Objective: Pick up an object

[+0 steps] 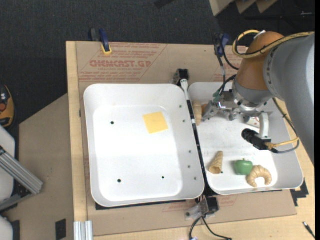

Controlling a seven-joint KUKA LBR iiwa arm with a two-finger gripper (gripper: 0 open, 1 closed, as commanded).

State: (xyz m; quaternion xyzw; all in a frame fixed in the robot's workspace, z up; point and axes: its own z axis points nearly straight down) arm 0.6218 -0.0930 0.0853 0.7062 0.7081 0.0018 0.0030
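looking down on the counter (pixel 125 59), i see the arm (pixel 280 64) reaching in over the far end of the right bin (pixel 292 171). the left bin (pixel 100 184) carries one yellow square (pixel 155 122), flat near its middle. the claw (pixel 235 111) hangs low over the right bin's far part, and i cannot tell its state. a croissant (pixel 259 176) lies at the near edge, touching a green pepper (pixel 243 167). a cone (pixel 216 162) lies just beside them, towards the divider. a tan piece (pixel 197 112) sits by the divider, near the claw.
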